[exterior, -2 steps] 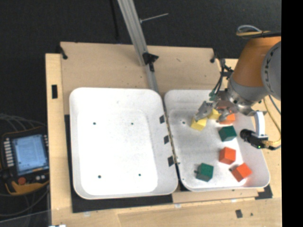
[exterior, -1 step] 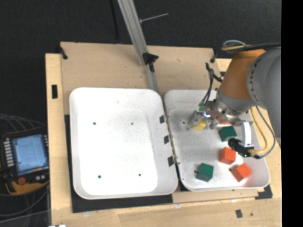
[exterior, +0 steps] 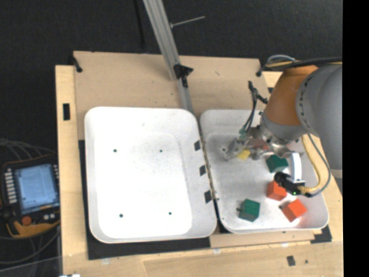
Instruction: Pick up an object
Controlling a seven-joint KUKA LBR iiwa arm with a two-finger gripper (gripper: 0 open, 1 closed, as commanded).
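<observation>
The arm [exterior: 300, 105] reaches down into the right bin [exterior: 230, 212] near a yellow piece [exterior: 244, 153].

My arm [exterior: 314, 105] is a thick rounded shell of smooth grey, and above the wrist an orange band [exterior: 283, 100] wraps it like a broad collar. Just below that band sits a paler grey ring, and under it a cluster of small metal fittings with bits of green and yellow among them. Thin dark cables [exterior: 253, 105] run down beside the orange band on its left. A yellowish cable [exterior: 320, 166] loops out below the band on the right, curving back toward a white block [exterior: 296, 167] with a black part and a tiny green light.
</observation>
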